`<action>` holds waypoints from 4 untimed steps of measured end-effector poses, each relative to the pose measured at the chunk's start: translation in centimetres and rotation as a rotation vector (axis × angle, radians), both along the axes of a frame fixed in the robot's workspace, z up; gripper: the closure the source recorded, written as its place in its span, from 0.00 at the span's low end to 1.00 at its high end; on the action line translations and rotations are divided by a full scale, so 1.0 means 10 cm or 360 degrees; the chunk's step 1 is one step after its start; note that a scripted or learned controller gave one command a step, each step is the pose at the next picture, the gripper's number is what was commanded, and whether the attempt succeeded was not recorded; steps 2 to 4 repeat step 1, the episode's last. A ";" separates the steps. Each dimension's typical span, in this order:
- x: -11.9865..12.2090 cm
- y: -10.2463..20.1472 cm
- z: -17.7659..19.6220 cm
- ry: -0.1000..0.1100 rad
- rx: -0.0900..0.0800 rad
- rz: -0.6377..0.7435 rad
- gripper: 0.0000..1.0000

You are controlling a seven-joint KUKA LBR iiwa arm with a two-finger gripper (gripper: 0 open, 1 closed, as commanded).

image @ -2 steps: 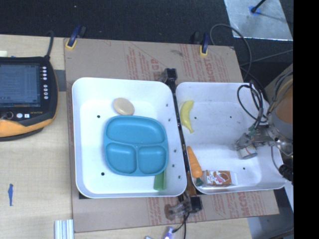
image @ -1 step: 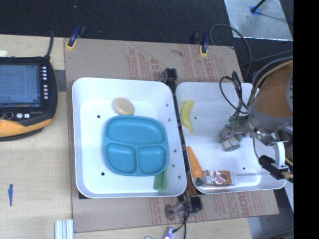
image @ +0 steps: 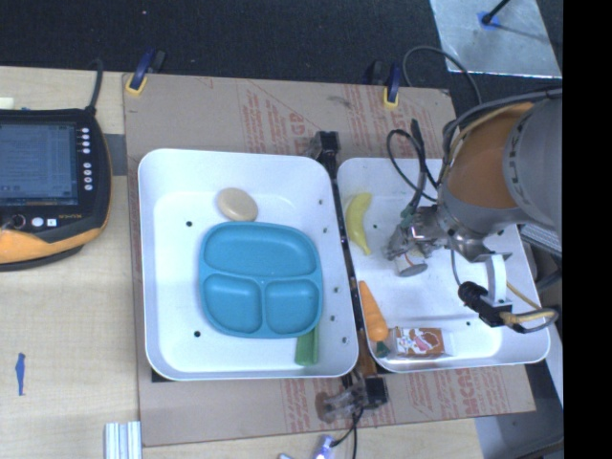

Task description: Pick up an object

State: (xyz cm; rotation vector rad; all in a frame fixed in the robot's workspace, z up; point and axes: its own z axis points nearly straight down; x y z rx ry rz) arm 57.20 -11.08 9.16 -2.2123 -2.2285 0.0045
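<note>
i'm looking down on the worktop [image: 67, 323], which is carrying a brown cardboard sheet [image: 287, 103] with two white bins lying side by side on it. the arm [image: 497, 161] is reaching in from the right, its orange band sitting above the right bin [image: 516, 352]. the left bin [image: 163, 256] is holding a blue divided plate [image: 260, 277], which is lying flat in the middle. a teach pendant [image: 48, 185] is resting on the worktop at the far left. the jaws [image: 409, 254] are hanging low over the middle of the right bin, and i cannot tell how far open they are; nothing is showing between them. a yellow banana [image: 358, 220] is lying near that bin's left wall, just to the left of the jaws and apart from them. an orange carrot [image: 374, 314] is lying along the same wall, nearer the front. a small printed packet [image: 419, 341] is lying just beside the carrot at the front edge. a beige round piece [image: 236, 204] is sitting just behind the plate. a green piece [image: 306, 349] is poking out at the plate's front right corner.
</note>
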 end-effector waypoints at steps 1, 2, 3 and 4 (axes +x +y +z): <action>-0.02 0.82 1.01 -0.0003 0.0004 -0.0004 1.00; -0.02 0.82 1.01 -0.0003 0.0004 -0.0004 1.00; -0.02 0.82 1.01 -0.0003 0.0004 -0.0004 1.00; -0.02 0.82 1.01 -0.0003 0.0004 -0.0004 1.00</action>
